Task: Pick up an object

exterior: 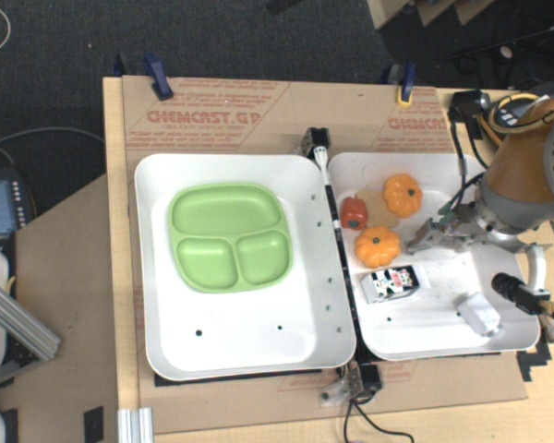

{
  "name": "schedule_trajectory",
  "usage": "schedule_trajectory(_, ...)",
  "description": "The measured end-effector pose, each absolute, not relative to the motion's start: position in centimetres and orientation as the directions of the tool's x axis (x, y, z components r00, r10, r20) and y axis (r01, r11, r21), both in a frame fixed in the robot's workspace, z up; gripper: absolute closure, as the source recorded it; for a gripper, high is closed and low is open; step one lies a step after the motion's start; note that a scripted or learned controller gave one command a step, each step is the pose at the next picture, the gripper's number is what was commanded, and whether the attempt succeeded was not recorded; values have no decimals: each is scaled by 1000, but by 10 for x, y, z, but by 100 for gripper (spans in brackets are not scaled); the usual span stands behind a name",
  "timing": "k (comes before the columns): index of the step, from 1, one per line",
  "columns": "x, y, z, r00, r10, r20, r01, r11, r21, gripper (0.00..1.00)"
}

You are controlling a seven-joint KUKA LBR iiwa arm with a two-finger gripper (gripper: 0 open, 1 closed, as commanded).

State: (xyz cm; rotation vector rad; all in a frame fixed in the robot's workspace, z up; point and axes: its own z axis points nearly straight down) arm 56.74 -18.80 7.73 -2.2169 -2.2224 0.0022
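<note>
Reaching in from the right, the arm (522,178) hangs low over the right bin (443,340), and the hand (423,238) sits just right of the nearer orange pumpkin (379,245). Metal linkage shows around it, but whether it is spread or pressed together I cannot tell from this angle, and nothing is visibly caught in it. So the pick, as I judge it, is not made yet: every candidate lies on the bin floor. That nearer pumpkin is close to the left wall of the right bin; a second orange pumpkin (403,195) sits farther back, and a small red piece (354,212) rests by the divider between them. Nearer the camera lies a black-and-white patterned block (391,283), and toward the near right a pale grey piece (480,315). Over in the left bin (166,340), the green divided tray (230,236) lies flat and well apart from the action. The desk (258,104) under both bins carries printed lettering. What's left looks like the whole job: close on something, likely the nearer pumpkin, and lift it free.
</note>
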Motion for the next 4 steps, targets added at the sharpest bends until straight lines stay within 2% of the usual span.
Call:
schedule_trajectory(1, 530, -137, 84, -3, 1000, 4, 1000, 3, -6, 0)
schedule_trajectory(2, 553, -92, 84, -5, 1000, 1, 1000, 5, 2, 0)
schedule_trajectory(3, 495, -101, 84, 2, 1000, 2, 1000, -2, -6, 0)
schedule_trajectory(4, 498, -101, 95, 2, 1000, -1, 1000, -2, 2, 100)
